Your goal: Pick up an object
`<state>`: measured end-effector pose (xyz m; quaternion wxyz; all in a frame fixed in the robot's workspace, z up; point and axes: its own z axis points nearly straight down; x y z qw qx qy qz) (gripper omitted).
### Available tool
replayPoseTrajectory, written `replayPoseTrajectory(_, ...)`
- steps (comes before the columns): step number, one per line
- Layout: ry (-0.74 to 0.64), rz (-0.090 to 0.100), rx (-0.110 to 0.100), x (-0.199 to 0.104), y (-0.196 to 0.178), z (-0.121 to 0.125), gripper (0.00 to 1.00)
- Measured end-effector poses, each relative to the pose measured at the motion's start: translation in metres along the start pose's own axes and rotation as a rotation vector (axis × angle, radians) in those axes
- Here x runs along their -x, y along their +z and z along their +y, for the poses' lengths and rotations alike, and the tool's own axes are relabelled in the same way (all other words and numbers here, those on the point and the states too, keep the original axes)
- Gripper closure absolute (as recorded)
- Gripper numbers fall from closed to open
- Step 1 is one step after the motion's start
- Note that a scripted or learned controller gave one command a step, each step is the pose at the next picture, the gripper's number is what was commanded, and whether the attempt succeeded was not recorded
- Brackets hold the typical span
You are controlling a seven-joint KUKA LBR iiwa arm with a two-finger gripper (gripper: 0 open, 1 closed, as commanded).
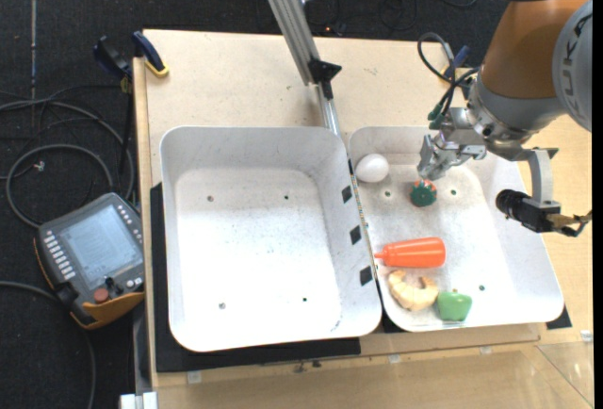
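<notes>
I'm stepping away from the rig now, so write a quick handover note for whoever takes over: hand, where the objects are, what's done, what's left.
Hand: low in the right bin, directly above the small dark green object. Nothing visibly held; too small to tell its state.
Objects, all in the right bin: white egg-shaped item by the left wall, orange carrot-like piece mid-bin, tan ring-shaped piece and bright green piece near the front edge.
Done: approach to the dark green object.
Left: grasp and lift; nothing is picked up yet.
</notes>
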<state>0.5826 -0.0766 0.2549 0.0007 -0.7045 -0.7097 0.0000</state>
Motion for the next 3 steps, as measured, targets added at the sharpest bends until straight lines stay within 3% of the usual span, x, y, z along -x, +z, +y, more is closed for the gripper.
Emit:
replayPoseTrajectory(1, -0.001, 0.001, 0.000, -0.055, 0.004, 0.004, 1.00)
replayPoseTrajectory(3, -0.002, 0.001, 0.000, -0.161, -0.005, -0.015, 1.00)
